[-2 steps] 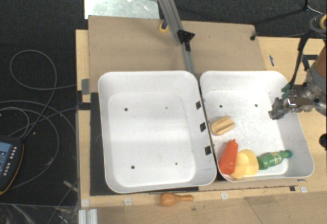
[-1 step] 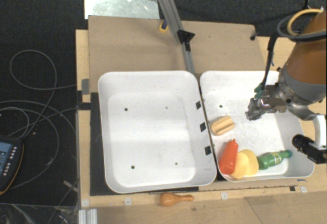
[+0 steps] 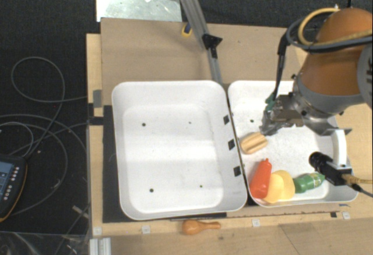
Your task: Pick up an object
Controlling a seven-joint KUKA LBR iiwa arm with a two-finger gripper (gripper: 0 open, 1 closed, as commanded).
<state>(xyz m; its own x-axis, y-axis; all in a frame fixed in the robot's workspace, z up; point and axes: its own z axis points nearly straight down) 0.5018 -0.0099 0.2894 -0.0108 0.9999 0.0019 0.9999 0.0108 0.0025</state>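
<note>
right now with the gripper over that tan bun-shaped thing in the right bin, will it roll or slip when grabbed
The tan bun looks rounded and smooth, so it may slip between the fingers of the gripper or roll. It is probably a light toy. It lies near the right bin wall, which could stop it.

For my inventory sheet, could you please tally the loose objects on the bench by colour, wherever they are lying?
Tan: 1, bread roll in the right bin
Red: 1, bottle-shaped item
Yellow: 1, rounded item
Green: 1, item beside the yellow one
Orange-brown: 1, pear-shaped item outside the bins, on the bench's near edge
Total: 5
</note>
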